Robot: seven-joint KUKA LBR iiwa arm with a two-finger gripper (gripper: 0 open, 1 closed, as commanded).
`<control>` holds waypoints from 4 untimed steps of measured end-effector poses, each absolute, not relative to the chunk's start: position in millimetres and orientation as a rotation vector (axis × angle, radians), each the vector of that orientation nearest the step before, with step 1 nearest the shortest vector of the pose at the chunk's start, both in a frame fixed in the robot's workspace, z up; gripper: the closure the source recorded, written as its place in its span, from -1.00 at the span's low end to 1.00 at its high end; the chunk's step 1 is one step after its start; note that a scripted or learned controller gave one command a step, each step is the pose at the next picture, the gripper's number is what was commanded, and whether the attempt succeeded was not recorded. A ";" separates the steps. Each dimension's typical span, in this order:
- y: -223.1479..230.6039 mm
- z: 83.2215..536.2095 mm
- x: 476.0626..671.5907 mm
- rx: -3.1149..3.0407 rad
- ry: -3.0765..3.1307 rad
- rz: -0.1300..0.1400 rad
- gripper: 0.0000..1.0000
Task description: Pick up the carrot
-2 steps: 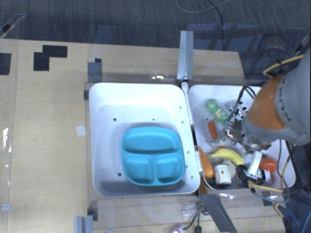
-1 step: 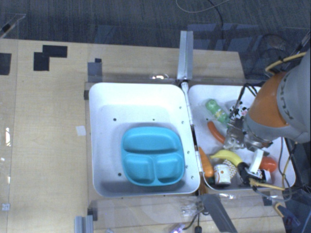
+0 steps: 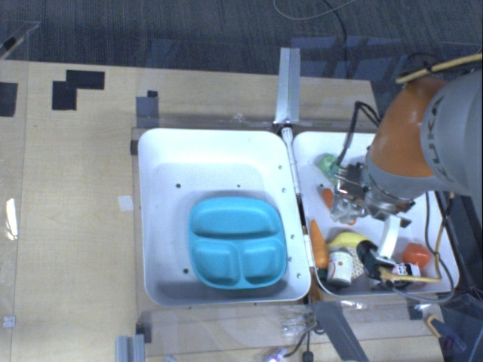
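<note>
A: Where's the carrot?
B: One, against the right bin's left wall, beside a banana.
A: The gripper?
B: Above it; grip state unreadable.
A: Left bin?
B: One blue three-compartment tray.

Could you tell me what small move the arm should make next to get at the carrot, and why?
Probably a short shift toward the camera view's lower left. The gripper sits in the right bin, while the carrot lies lower against the bin's left wall, beside the banana. It would need to be centred over the carrot before descending.
</note>
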State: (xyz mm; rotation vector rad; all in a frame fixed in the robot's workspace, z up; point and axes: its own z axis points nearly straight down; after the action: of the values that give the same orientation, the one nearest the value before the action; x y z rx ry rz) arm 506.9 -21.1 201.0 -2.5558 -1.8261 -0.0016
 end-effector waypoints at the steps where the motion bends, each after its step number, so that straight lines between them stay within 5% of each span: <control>1: -10.2 306.9 524.8 -2.364 -2.070 -0.002 1.00; 2: -37.1 276.5 578.3 -2.375 -2.057 0.001 1.00; 3: -33.1 223.0 546.5 -2.491 -1.914 0.001 1.00; 4: -32.3 233.0 547.1 -2.485 -1.922 0.001 1.00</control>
State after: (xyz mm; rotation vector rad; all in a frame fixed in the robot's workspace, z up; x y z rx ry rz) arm 547.1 -32.3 233.0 -2.4854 -1.9224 0.0011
